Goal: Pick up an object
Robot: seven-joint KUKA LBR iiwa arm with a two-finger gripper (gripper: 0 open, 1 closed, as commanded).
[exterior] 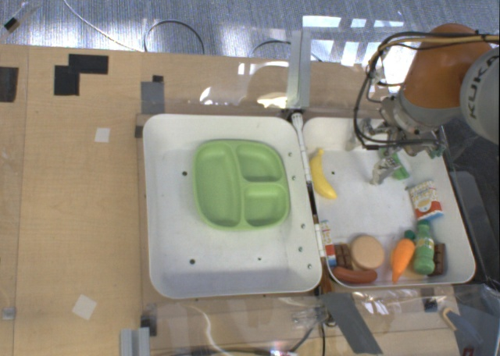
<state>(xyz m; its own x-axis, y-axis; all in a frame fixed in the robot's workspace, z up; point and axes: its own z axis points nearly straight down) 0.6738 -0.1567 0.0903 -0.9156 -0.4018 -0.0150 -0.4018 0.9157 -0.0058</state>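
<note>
The banana [322, 176] lies at the nine o'clock edge of the right bin [461, 222], just beside the divider, with no part of the arm touching it. The tool [384, 169] hangs over the bin's twelve o'clock part, well apart from the banana; whether it is open or closed cannot be told. Along the six o'clock edge sit a sausage [355, 275], a round bun [367, 252], a carrot [401, 258] and a green bottle [423, 251]. A green divided plate [240, 183] rests in the left bin [168, 253] on the counter [70, 206].
</note>
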